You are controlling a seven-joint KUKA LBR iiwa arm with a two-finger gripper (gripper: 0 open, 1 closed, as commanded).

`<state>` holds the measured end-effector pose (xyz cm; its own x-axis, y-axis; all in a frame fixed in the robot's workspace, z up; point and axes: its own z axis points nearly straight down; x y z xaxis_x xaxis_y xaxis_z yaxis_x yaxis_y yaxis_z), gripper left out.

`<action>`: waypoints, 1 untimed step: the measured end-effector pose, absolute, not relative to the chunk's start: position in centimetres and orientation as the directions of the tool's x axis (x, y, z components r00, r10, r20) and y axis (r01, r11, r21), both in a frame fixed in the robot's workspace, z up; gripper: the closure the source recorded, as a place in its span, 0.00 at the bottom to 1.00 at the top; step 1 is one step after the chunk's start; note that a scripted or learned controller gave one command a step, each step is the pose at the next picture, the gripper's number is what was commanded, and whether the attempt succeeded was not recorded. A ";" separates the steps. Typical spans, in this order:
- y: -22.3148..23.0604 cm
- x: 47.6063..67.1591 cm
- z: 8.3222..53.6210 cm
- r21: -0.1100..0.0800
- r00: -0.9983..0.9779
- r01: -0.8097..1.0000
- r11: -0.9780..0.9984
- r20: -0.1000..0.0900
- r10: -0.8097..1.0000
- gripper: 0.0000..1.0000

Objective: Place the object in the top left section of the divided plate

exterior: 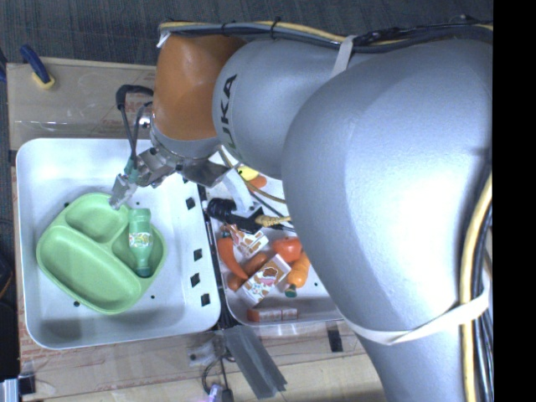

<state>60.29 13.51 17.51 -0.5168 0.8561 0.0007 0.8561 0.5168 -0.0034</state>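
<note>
A green divided plate lies in the left white bin. A small green bottle with a printed label lies in the plate's right section, cap toward the top. My gripper hangs just over the plate's upper edge, above the top section and up-left of the bottle. Nothing can be seen held in it. The grey arm with its orange band covers much of the right side.
The right bin holds several toy foods: orange carrots, a tomato-like piece and small cartons. A blue clamp sits on the bench at the top left. The bin divider runs between the bins.
</note>
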 end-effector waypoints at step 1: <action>11.1 65.7 32.5 0.002 -0.461 0.887 0.461 0.000 0.887 0.00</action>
